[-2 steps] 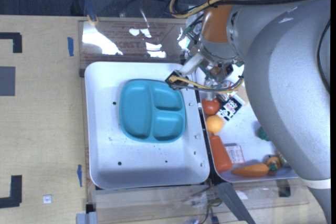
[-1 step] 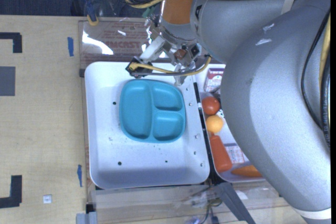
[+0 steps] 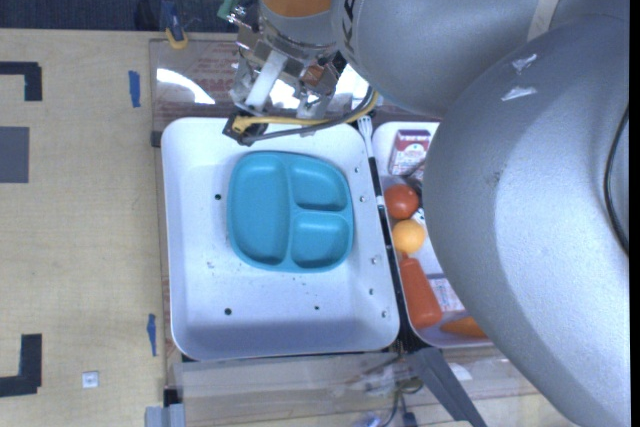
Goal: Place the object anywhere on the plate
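Gripper (image 3: 275,100) hovered over far rim of left bin (image 3: 190,245), fingers state could not be told | blue plate (image 3: 290,212), three compartments, lay in left bin, nothing on it | candidate objects sat in right bin (image 3: 437,130): red box (image 3: 410,155), tomato (image 3: 402,202), yellow fruit (image 3: 408,237), orange cylinder (image 3: 420,300) | tabletop (image 3: 80,215) wooden.

A light-blue divided plate (image 3: 290,211) with three compartments lies flat in the left white bin (image 3: 195,245), slightly toward its far side. Its rounded-square body is turned a little askew to the bin walls. One large section lies to the left, two smaller to the right.
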`<state>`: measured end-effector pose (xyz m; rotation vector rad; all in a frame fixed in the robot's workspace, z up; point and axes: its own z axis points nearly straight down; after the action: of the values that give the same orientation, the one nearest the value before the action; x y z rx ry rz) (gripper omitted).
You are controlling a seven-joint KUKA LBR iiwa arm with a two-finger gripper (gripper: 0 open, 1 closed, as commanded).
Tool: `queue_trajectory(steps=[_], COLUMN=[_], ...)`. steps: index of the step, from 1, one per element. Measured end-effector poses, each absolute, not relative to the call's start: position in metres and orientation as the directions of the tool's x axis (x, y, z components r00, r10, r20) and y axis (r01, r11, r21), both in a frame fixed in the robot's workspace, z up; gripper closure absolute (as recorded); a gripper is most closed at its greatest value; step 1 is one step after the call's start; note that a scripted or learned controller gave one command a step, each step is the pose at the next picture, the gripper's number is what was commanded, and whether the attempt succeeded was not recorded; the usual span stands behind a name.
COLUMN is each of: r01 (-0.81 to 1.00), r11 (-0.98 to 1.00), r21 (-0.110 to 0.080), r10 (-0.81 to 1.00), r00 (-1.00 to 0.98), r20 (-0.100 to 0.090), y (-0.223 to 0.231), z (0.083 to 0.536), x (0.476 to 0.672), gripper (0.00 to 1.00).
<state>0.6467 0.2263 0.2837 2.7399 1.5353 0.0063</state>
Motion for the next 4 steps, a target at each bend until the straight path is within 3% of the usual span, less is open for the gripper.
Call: queue_trajectory(steps=[1,2,3,4], r01=[0.953,0.791,0.791,0.795], r11=[-0.303,-0.612,-0.612,-0.607], r21=[-0.007,0.000,0.000,-0.001], r10=[0.953,0.791,0.791,0.795], r00=[0.303,0.612,0.612,0.607], r20=[-0.004,0.001,0.001,0.002], y=[0.226,0.224,0.224,0.226], z=[0.203,0.231,0.231,0.274], x=[0.613,0.650,0.650,0.603], gripper=[0.00,0.00,0.00,0.00])
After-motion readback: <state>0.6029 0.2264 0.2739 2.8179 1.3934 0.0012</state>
